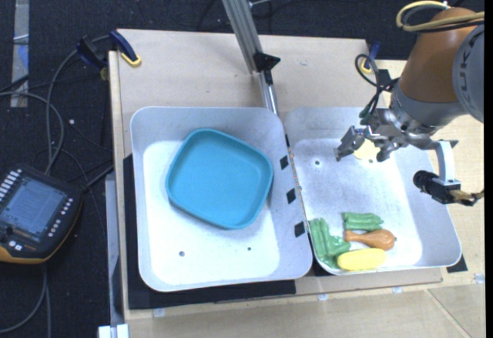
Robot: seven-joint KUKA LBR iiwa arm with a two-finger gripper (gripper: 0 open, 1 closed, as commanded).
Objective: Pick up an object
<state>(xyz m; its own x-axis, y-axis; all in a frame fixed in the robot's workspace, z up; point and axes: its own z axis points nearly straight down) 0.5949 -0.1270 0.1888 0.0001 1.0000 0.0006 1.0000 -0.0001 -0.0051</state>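
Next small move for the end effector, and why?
Probably travel toward the right bin's near edge, then descend. The end effector hovers over bare floor at the far end, while the toy food pile lies in the near corner.

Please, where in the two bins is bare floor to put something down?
Left bin: bare strip along its near edge, below the blue plate. Right bin: bare middle, between the gripper and the toy food. That near corner is crowded.
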